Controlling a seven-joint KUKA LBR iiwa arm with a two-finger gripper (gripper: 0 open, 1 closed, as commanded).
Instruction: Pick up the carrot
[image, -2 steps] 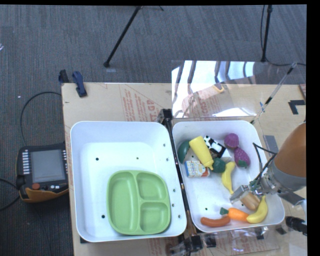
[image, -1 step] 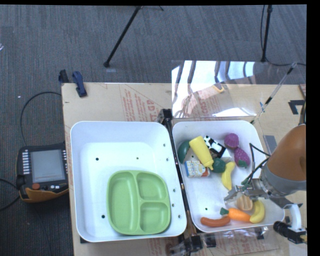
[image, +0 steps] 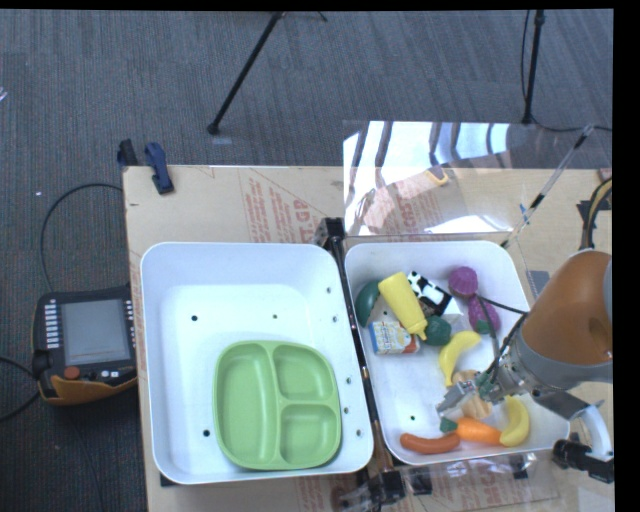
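While the pincer (image: 468, 397) hangs low over the near end of the right bin (image: 512, 262), I cannot tell how it is set, because the orange-banded wrist crowds it from the right. The carrot (image: 472, 432) lies just below it, toward the near wall, orange with a green tip pointing left. A red sausage-like piece (image: 430, 442) sits just left of the carrot, and a yellow banana (image: 516, 421) just to its right, so the target is hemmed in on both sides.

To do this step well, I judge the pincer should come straight down over the carrot's thick middle and close across its width, not along it, keeping clear of both neighbours.

Counted: one carrot, one red piece, two bananas, the second (image: 456, 354) just above the pincer, one yellow bottle (image: 401, 302) further up and left, one small carton (image: 391, 337), one purple vegetable (image: 464, 282), two green pieces. Well to the left, the other bin (image: 180, 270) holds one green divided tray (image: 278, 405). Both bins stand on one counter (image: 230, 205)
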